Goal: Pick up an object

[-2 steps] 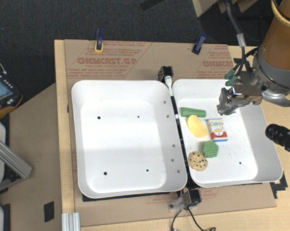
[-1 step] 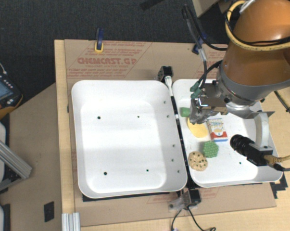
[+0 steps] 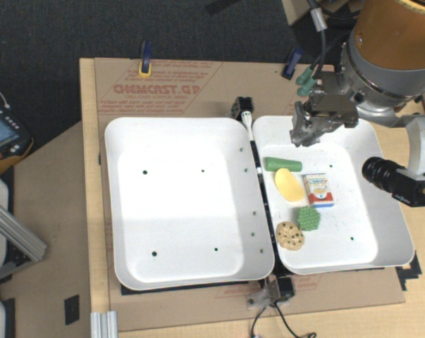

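The candidates for picking lie clustered in the right white shallow plastic bin (image 3: pixel 381 189), right of frame centre: a green elongated pod-shaped toy (image 3: pixel 282 164), a yellow rounded lemon-like toy (image 3: pixel 290 186) just below it, a small red-white-and-blue printed carton (image 3: pixel 318 190) beside that, a green knobbly broccoli-like piece (image 3: pixel 309 219) and a brown speckled cookie (image 3: pixel 290 236) lowest. The pincer (image 3: pixel 307 134) hangs above the bin's upper part, just up-right of the green pod, probably lined up for a descent; whether its fingers are spread I cannot tell, and nothing sits between them. The left white bin (image 3: pixel 177 203) adjoins on the brown cardboard-covered counter (image 3: pixel 163 86).
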Motion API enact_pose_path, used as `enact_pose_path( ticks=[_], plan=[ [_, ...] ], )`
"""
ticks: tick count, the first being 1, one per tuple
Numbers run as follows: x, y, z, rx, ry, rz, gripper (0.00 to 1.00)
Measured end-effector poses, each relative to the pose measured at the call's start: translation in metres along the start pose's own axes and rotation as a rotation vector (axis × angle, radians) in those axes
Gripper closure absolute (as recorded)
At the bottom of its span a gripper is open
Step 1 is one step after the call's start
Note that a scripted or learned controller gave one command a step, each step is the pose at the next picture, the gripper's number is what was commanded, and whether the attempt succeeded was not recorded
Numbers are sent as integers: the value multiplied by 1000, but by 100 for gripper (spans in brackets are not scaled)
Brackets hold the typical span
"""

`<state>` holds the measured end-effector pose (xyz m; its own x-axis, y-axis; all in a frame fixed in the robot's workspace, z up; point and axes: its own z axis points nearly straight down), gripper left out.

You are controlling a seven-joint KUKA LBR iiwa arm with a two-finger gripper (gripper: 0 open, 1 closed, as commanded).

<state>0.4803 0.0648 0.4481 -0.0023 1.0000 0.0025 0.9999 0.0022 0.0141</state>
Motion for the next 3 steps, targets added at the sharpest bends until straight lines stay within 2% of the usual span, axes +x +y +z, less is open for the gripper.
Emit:
enact_pose_path(
  ticks=[1, 2, 3],
  plan=[
    [21, -3, 70, 22, -3, 0, 100],
    [46, 1, -63, -2, 2, -1, 100],
    [-57, -3, 35, 24, -6, 14, 100]
  ],
)
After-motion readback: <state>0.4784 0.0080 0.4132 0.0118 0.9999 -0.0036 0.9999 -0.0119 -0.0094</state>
